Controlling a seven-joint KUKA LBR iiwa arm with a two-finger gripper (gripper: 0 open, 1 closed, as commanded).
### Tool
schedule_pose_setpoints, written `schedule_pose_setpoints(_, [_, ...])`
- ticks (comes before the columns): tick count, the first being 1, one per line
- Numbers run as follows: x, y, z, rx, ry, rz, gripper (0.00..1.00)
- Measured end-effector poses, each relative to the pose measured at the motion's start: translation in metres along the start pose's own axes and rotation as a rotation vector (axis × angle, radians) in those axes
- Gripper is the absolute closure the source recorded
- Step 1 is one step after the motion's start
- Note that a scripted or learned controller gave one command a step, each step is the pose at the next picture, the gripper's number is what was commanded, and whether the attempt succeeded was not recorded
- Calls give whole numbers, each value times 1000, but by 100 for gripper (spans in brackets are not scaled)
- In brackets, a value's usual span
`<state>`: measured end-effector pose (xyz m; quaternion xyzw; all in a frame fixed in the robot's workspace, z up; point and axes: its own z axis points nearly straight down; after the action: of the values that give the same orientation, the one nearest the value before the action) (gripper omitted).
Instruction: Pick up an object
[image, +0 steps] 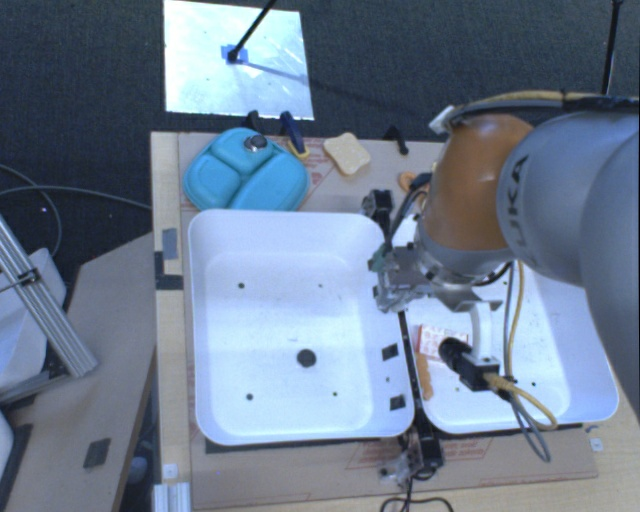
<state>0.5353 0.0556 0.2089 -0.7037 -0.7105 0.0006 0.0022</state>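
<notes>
My gripper (396, 288) hangs below the grey and orange wrist, over the rim where the two white bins meet. The wrist body covers most of it. In the right bin (580, 385), just right of the gripper, lies a small white packet with red print (441, 338). A thin orange stick (423, 376) lies beside it near the bin's left wall. The left bin (230, 300) holds one small dark round piece (306, 357) near its middle. Nothing shows between the gripper and these objects.
A blue sectioned plate (245, 172) sits behind the left bin, with a tan slice like bread (347, 153) to its right. A shiny metal sheet (236, 57) lies on the dark floor behind. A yellow cable (520, 395) trails from the arm over the right bin.
</notes>
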Motion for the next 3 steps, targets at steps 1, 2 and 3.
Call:
schedule_pose_setpoints(1, [-76, 7, -85, -13, -5, 14, 100])
schedule_pose_setpoints(2, [-15, 3, -61, -4, 0, 1, 100])
schedule_pose_setpoints(3, [-19, 4, -62, -5, -2, 6, 0])
